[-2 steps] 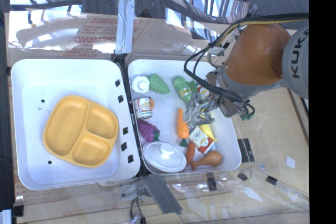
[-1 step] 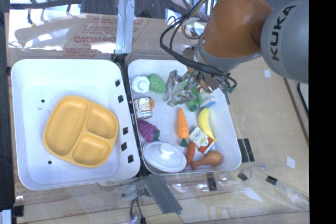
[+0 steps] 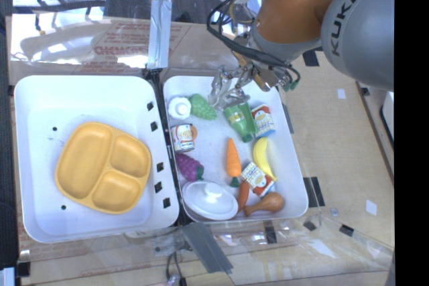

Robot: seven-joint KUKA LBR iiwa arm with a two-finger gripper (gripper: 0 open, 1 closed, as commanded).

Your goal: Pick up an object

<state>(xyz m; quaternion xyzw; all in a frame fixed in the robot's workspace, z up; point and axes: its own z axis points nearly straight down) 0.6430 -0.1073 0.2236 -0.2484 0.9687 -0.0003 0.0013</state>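
On the bench, the right bin (image 3: pixel 295 164) holds the green bottle (image 3: pixel 239 119) (light, slick plastic); gripper (image 3: pixel 226 92), fingers spread, hovers just beside it. Best pinched across its body.

A yellow divided tray (image 3: pixel 102 167) sits flat in the left white bin (image 3: pixel 33 97), while a silver tape strip (image 3: pixel 158 33) lies on brown cardboard (image 3: pixel 100 43) at twelve o'clock.

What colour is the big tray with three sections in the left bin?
The tray is yellow, seen in the camera view from above.
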